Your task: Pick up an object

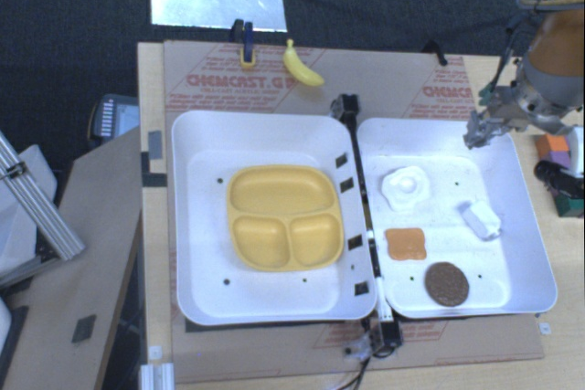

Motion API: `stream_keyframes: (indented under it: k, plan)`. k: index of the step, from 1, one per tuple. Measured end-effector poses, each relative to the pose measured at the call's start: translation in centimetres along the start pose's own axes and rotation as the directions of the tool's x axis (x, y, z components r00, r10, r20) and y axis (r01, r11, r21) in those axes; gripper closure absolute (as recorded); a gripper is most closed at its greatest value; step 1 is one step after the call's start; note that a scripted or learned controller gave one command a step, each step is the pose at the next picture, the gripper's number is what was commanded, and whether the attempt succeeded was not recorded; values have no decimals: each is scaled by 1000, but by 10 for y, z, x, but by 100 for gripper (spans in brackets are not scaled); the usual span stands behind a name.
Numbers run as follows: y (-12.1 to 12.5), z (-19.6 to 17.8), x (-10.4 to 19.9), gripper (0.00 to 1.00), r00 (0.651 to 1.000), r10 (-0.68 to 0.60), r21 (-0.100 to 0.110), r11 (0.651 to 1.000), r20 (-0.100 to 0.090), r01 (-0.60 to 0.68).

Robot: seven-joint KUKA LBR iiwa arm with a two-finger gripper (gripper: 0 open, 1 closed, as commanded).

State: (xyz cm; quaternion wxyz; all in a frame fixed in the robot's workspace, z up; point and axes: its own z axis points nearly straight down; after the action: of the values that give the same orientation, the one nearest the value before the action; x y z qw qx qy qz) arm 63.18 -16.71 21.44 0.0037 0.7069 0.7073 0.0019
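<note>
The gripper (482, 131) hangs over the right bin's (526, 196) far edge; whether it is wide or narrow cannot be told. Below it, nearer the camera, a white block (480, 219) lies diagonally. "CHEMCAST" marks the board (228, 79).

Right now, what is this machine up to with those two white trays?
The grey robot arm's tool hangs over the far right corner of the right white bin, holding nothing visible. In that bin lie a white fried-egg toy, a small white block, an orange square piece and a brown round patty. The left white bin holds a yellow divided plate.
</note>
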Motion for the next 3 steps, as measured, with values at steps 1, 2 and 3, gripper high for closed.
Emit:
stream_keyframes:
  k: [1,2,3]
  plan:
    - [2,-54,0,100,1000,-3,2,1000,-1,3]
    - [-17,-55,44,100,1000,-7,7,1000,-3,7]
    - [-37,-38,94,100,1000,-8,9,1000,-4,8]
